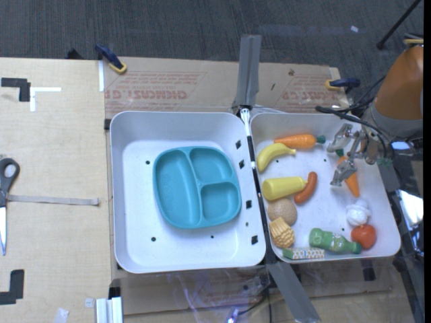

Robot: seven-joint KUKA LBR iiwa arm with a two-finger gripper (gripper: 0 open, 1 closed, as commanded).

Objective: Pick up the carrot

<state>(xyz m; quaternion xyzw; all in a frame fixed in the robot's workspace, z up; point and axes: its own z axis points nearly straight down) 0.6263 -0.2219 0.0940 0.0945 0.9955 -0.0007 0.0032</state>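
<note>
A long orange carrot (296,140) with a green stub lies at the back of the right bin (377,247), beside a banana (273,155). My gripper (350,170) hangs over the right side of that bin, well to the right of the long carrot. A second, shorter orange carrot piece (353,184) sits tilted between its grey fingers (342,174), tip pointing toward the front. The gripper is shut on this piece.
The right bin also holds a yellow pepper (283,187), a sausage (306,188), a potato (283,211), corn (281,233), a green bottle (333,241), a tomato (363,235) and a white garlic (357,213). In the left bin (128,200) lies a blue divided plate (197,186).
</note>
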